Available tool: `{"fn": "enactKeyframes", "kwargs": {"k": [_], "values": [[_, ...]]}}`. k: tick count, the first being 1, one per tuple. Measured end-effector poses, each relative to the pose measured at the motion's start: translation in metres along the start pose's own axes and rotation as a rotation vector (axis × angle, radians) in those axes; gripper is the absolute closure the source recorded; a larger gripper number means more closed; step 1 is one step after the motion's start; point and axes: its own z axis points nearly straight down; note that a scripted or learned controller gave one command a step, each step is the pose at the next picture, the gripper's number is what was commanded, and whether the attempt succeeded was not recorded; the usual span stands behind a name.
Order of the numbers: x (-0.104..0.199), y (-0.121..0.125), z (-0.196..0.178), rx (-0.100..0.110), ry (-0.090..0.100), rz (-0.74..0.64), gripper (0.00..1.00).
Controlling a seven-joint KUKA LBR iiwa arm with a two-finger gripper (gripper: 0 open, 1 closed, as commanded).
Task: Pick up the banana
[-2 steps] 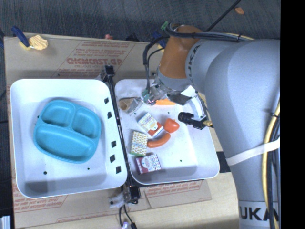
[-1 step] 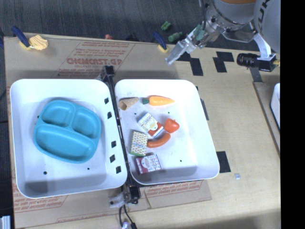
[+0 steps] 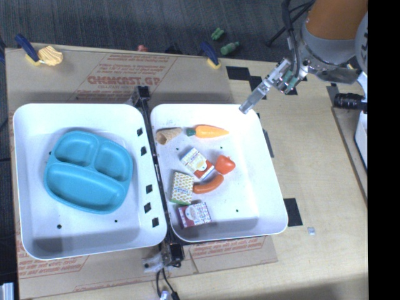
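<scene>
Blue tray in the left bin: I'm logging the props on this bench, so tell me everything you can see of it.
The blue tray is a light blue divided dish that looks like smooth, slightly glossy moulded plastic. It has rounded corners and raised ridges that split it into three compartments: two smaller ones on the far side and one wide one on the near side. It lies flat, right side up, turned slightly askew, near the middle of the left bin. It rests on the bin's floor, apart from the walls.

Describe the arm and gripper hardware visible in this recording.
One arm with an orange band above a grey wrist section. Black cables loop beside it. The gripper is slim and metallic grey, tapering to a narrow tip, with a small green detail near its base.
</scene>
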Motion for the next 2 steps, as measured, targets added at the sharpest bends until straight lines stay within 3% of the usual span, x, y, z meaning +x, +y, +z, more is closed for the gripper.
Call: {"fn": "enactKeyframes", "kwargs": {"k": [1, 2], "values": [[0.064, -0.05, 0.175, 0.0, 0.003, -0.366, 0.0], [0.123, -0.051, 0.241, -0.003, -0.014, -0.727, 0.0]]}}
